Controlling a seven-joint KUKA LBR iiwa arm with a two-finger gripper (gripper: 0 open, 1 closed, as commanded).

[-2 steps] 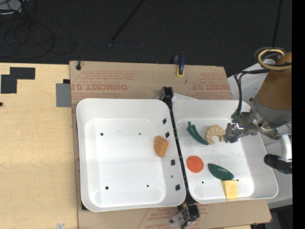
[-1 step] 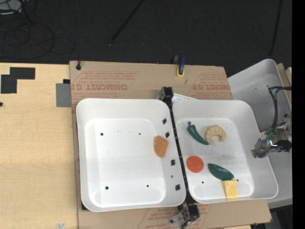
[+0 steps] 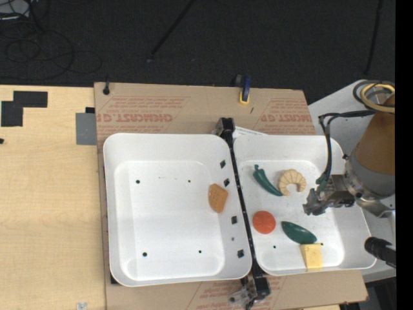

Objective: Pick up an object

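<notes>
Dark flooring with loose cables lies behind a pale wooden bench, where a sheet of cardboard carries two shallow white bins side by side. One bin, the left bin in the camera view, holds only a small orange-brown lump close to its right wall. Its neighbour, the right bin, holds a green pepper-like piece, a pale curled croissant-shaped object, a red-orange ball, a dark green leaf-shaped piece and a yellow block. Reaching in from the right, the arm has its gripper low over the right bin, just beside the croissant and above the leaf-shaped piece. Nothing can be seen between its ends, so it seems to carry nothing, and how far it is spread cannot be told from this slant. The task looks to be at the approach stage, with any of the nearby objects a fair candidate. To do it well, the gripper should centre over a single object, probably the croissant or the leaf, line its closing direction across the narrow side, and descend fully before closing. Crowding is the risk: a skewed descent could nudge the croissant against the pepper or merely push the flat leaf along the floor.
</notes>
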